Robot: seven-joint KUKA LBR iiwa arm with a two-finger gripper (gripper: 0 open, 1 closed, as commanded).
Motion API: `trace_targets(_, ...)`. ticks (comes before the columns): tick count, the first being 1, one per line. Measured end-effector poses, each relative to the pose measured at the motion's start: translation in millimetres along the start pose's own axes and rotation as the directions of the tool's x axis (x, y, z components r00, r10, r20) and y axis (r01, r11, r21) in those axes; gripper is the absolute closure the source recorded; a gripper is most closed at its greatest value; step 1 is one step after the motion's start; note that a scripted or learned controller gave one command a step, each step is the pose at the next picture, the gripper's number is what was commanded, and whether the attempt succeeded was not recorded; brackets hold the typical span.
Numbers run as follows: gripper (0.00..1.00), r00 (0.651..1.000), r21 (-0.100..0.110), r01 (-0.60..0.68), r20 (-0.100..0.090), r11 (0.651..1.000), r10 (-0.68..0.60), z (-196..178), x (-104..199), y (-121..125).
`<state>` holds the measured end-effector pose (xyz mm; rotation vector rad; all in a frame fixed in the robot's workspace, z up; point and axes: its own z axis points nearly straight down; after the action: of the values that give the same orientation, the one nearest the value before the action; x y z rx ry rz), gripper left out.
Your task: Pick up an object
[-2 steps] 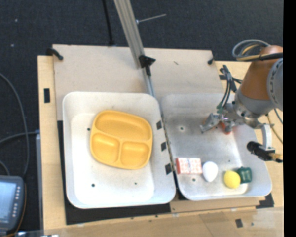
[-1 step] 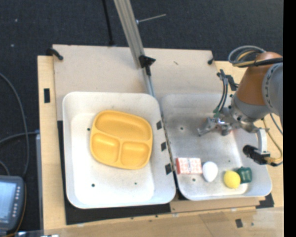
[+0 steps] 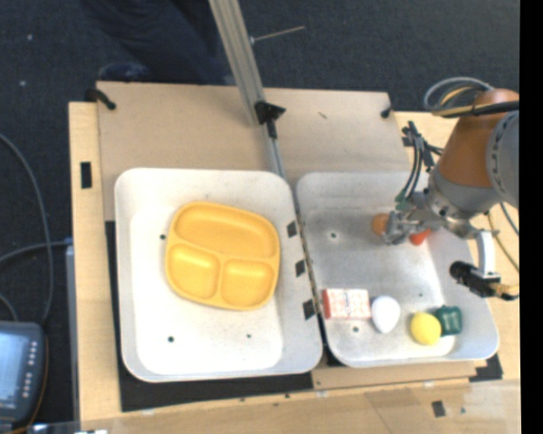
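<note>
My gripper (image 3: 400, 230) is low over the middle of the right bin (image 3: 362, 197). An orange piece (image 3: 381, 225) shows just to its left and a red-orange piece (image 3: 420, 237) just to its right; whether they are one object, I cannot tell. Along the bin's front edge lie a red and white box (image 3: 346, 304), a white egg-shaped object (image 3: 385, 314), a yellow lemon-like ball (image 3: 424, 328) and a small dark green object (image 3: 449, 319).
A yellow divided plate (image 3: 222, 254) lies in the left bin (image 3: 145, 333). A slanted metal rail (image 3: 240, 52) stands behind the bins. The arm's grey body and orange band (image 3: 471, 152) fill the right bin's far right corner.
</note>
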<state>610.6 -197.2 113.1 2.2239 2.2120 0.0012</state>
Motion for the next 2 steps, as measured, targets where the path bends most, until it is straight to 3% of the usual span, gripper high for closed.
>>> trace_targets(1, 1.00, 1.000, -0.003, 0.007, 0.000, 1.000, -0.007, -51, -5, 11)
trace_targets(2, 1.00, 1.000, -0.003, 0.004, 0.000, 1.000, -0.004, -108, -10, 3)
